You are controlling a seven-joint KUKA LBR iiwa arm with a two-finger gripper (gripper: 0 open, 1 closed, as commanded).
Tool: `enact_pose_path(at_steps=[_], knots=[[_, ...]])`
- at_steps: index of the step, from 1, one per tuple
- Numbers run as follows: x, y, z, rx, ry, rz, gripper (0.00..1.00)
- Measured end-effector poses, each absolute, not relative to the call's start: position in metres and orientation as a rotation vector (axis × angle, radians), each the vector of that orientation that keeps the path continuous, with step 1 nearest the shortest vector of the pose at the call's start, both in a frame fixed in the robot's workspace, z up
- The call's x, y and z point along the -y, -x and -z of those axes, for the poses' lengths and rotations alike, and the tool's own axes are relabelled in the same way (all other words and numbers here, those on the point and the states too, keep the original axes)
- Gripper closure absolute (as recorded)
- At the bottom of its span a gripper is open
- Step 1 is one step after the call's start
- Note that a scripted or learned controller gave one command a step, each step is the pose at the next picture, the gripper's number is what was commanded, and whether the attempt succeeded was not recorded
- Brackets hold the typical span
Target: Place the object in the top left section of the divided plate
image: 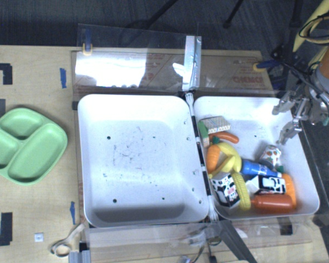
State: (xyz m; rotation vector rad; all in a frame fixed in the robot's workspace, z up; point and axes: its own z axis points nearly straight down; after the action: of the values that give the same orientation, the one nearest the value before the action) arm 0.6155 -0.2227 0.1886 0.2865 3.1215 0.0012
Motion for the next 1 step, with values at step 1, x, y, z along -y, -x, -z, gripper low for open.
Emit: enact_pose_path(at_steps=[1], knots=[[0.2194,-0.5727,-0.2289,-3.135,-0.079,0.000,0.00]])
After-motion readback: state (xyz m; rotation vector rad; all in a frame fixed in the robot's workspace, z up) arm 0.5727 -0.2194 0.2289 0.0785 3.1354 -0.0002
